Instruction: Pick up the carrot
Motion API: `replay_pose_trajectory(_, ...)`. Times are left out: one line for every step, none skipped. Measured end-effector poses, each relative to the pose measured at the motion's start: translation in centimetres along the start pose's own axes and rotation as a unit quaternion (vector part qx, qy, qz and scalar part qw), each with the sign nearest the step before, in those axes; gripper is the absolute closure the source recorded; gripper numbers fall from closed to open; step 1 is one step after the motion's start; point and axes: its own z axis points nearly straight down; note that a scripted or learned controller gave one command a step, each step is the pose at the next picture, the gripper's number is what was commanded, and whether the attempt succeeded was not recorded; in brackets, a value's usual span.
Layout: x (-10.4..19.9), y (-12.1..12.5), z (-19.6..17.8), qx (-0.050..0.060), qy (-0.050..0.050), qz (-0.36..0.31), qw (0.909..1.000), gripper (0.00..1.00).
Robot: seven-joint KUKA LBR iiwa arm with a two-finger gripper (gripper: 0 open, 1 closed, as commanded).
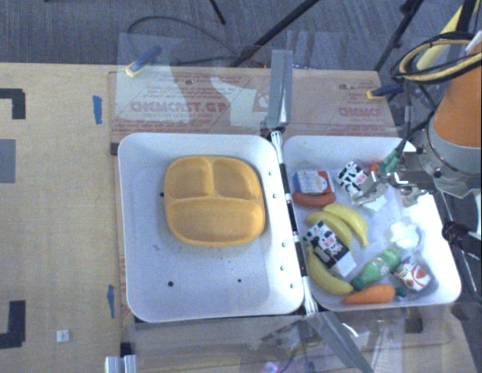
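The work is at the approach step: the hand [381, 183] hangs over the right bin [449, 264] near its 1 o'clock corner, and whether it is apart or together I cannot tell. It grips nothing that can be seen. The carrot [371, 294] lies flat against the near wall of that bin, at about 6 o'clock, well apart from the hand. It is touching or just beside a green bottle [378, 268] and the lower of two bananas [328, 277]. I judge the next move calls for a traverse toward 6 o'clock, then a descent lined up across the carrot's width, with care for the bin wall and the crowding neighbours. The right bin also holds an upper banana [348, 221], a cow-patterned carton [327, 242] and a red-and-white packet [311, 182]. The left bin [148, 231] on the worktop [54, 208] holds a yellow divided plate [214, 200], at about its 12 o'clock.
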Motion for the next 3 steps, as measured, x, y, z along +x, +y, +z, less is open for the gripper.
replay_pose_trajectory(-2.7,1.9,0.3,-0.003,-0.001,-0.074,0.9972,0.00)
replay_pose_trajectory(-1.2,-0.9,7.7,-0.001,-0.001,-0.110,0.9940,0.00)
replay_pose_trajectory(-1.2,-0.9,7.7,-0.001,-0.001,-0.110,0.9940,0.00)
